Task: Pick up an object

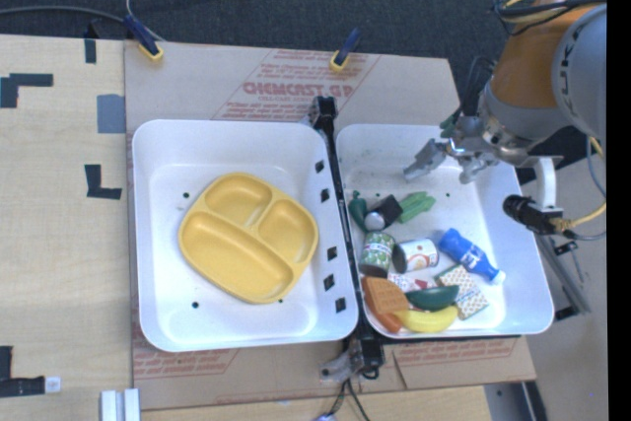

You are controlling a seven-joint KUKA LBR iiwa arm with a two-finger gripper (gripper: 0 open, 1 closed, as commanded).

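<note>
Bench (59, 242) bears cardboard sheet (197, 79), apparently under two bins (158, 212).

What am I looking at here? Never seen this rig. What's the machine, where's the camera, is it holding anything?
One fixed camera looks down at a slant on a bench with two shallow white bins side by side. The grey and orange thing at right is a robot arm; its two-finger gripper hangs over the upper part of the right bin, with nothing between its fingers. The left bin holds a yellow divided plate. The right bin holds small toys heaped toward its near end: a blue bottle, a banana, little cans and a green piece. Its job is to pick one up.
</note>
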